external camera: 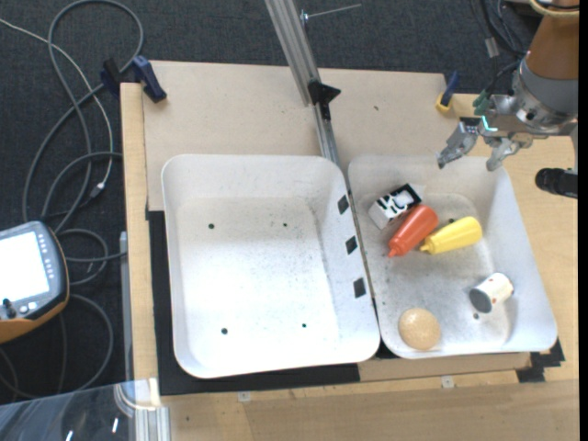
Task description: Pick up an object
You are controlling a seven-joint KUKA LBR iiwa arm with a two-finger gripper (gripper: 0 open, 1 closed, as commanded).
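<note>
White plastic bins sit side by side on my bench (230,108), and I see the arm (556,53) coming in from the right, grey with an orange section above the wrist. My pincer (476,153) hangs over the far edge of the right bin (525,283), near its back right corner, with its two fingers (451,152) spread apart and nothing between them. Every loose object lies in that right bin. Closest to the pincer is a small white box with black markings (395,203), resting near the back of the bin by the dividing wall. Just in front of it an orange-red bottle (412,231) lies on its side at a slant, its upper end touching or nearly touching the box. A yellow bottle (452,235) lies beside the orange-red one, to its right, also on its side, the two meeting at their lower ends. Farther toward me, near the right wall, a small white cup-like object with a dark opening (491,292) lies tipped over. A tan round ball (420,328) sits at the front of the bin, well apart from the bottles. The left bin (184,200) shows a bare white floor speckled with fine dark marks. An aluminium rail (292,35) runs from the back of the bench down to the gap between the bins. Off the bench on the left, grey cables (83,108) loop over the dark carpet, and a handheld control pendant (28,278) rests at the left edge. Blue clamps (147,76) grip the back corners of the bench board.
</note>
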